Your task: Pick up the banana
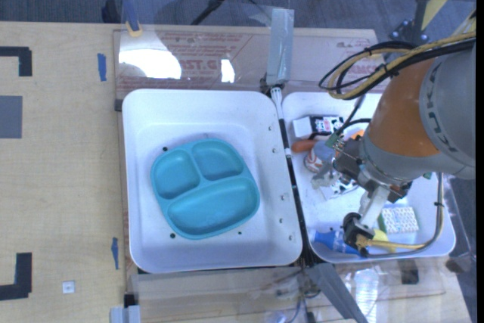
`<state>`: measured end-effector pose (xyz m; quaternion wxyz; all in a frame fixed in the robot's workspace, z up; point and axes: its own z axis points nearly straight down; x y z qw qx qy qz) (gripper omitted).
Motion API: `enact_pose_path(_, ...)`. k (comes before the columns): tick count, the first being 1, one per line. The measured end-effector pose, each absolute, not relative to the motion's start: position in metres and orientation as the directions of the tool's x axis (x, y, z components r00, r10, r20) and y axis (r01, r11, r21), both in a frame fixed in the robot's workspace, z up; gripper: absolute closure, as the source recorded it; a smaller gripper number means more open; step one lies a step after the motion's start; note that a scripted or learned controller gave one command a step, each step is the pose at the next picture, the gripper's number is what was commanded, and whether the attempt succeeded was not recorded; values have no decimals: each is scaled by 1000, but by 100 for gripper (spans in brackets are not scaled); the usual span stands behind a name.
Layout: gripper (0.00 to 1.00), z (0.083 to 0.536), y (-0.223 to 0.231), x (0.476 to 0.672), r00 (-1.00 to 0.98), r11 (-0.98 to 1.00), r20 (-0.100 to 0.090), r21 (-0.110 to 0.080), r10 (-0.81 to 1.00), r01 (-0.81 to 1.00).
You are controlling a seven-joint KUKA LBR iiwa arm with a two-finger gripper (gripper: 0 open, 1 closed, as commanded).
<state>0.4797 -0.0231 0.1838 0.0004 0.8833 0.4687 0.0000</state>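
My gripper [328, 176] hangs low over the middle of the right bin [446, 238], below the grey arm and its orange band [401, 117]. The arm covers much of that bin and hides whatever lies under it. Around the gripper lies a small clutter: an orange and bluish-grey item [314, 151] just to its left and a white box with a black label [318, 123] farther back. I cannot make out a banana for certain among these things.
A blue divided plate [206, 187] lies in the left bin [140, 132]. In the right bin, a blue item [329, 240] rests at the front left and a white pad with green dots [399, 219] at the front right. A ridge separates the bins.
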Motion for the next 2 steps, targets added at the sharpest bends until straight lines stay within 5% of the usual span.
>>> enact_pose_path(1,0,264,10,480,403,-403,-1,0,915,915)
enact_pose_path(2,0,274,10,524,509,-509,-2,-1,861,861)
